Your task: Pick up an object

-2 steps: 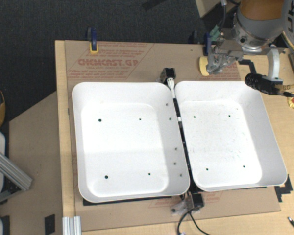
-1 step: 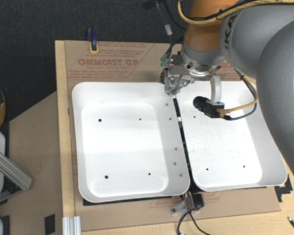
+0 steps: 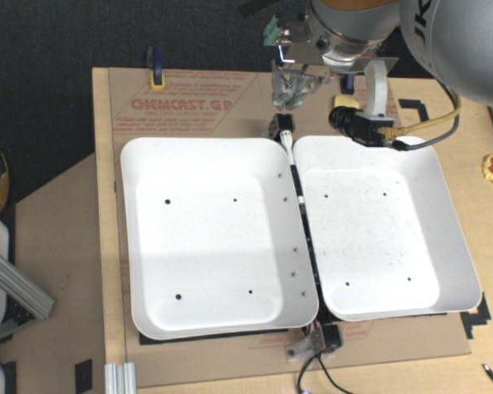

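My gripper (image 3: 290, 95) hangs from the grey arm with the orange band at the top of the camera view. It is beyond the far rims of the two white bins, over the brown board just above the seam between them. The left bin (image 3: 140, 220) and the right bin (image 3: 444, 220) lie side by side, and their white floors show just a few small dark dots. I see nothing between the gripper's tips at this size.
A small black clip (image 3: 281, 125) sits at the far end of the seam between the bins. A blue and yellow clamp (image 3: 155, 66) holds the cardboard board (image 3: 189, 97) at the back left. An aluminium rail (image 3: 16, 286) lies off the bench to the left.
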Action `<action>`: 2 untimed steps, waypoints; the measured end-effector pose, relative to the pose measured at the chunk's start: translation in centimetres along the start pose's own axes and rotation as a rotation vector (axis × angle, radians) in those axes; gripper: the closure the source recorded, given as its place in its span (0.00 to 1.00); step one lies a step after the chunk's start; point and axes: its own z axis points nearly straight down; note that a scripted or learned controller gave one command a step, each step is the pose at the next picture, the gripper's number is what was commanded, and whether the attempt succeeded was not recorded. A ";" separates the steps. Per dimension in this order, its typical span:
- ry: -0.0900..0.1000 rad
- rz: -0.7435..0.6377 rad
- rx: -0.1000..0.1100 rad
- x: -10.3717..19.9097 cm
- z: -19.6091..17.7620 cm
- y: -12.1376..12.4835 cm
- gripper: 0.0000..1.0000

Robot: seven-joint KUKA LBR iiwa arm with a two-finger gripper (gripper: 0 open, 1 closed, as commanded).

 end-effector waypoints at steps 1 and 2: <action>-0.004 0.002 0.027 7.1 6.8 2.0 1.00; -0.006 0.004 0.028 11.8 13.2 4.0 1.00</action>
